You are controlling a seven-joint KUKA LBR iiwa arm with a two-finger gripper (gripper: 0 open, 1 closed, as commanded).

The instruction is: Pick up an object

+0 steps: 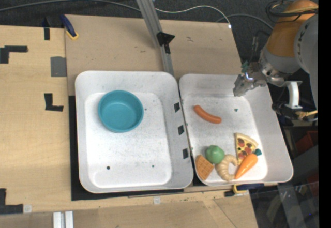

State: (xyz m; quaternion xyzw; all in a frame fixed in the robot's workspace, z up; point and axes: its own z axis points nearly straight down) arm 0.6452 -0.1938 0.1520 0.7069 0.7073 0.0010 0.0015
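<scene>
Though flat, sausage [207, 114] axis left-right.

Just one cam on me, fixed above the surface [31, 118], angled down from a fair way off, catching both bins left of my claw [242, 86]; I reach in from its right.

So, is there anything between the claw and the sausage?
No. In the camera view, only bare white bin floor lies between the claw and the sausage.

Grey arm [310, 41], orange band, dark metal claw [242, 87].
</scene>
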